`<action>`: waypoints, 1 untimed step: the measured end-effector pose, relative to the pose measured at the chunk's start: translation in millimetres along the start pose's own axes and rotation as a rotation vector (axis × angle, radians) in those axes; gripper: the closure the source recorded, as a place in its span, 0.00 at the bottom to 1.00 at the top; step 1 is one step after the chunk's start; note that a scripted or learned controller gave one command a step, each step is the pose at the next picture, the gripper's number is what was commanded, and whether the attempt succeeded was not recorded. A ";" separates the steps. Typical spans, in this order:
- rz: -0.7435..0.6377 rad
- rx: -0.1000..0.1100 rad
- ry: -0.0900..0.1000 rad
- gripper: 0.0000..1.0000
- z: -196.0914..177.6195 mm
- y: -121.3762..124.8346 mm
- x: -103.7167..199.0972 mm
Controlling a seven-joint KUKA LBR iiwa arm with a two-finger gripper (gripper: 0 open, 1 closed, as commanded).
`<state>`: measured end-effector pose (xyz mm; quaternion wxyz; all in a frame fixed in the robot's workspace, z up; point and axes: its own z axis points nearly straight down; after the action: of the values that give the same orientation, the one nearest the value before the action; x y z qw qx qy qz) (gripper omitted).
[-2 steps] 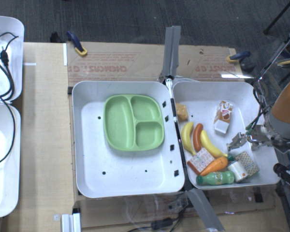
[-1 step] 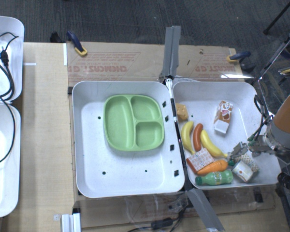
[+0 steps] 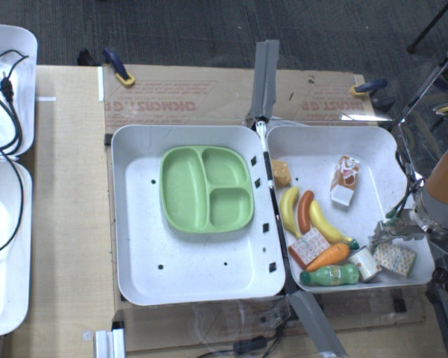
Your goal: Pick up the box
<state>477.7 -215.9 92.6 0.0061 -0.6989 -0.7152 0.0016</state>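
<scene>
Tool (image 3: 383,235) hovers low over the right bin's (image 3: 373,135) front right corner, beside a patterned box (image 3: 396,259); its finger spread cannot be made out.

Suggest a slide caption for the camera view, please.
Gripper hovers at the right bin's lower right corner, near toy food.

A plate (image 3: 207,189) lay in the left bin (image 3: 134,222); the box (image 3: 346,180) sat upper-centre in the right bin (image 3: 321,142), above the bananas (image 3: 322,222).
</scene>
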 end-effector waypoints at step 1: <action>0.048 -0.007 -0.007 1.00 -31.1 107.8 -9.1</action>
<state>586.0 -222.6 122.5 0.0013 -0.7159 -0.6982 0.0017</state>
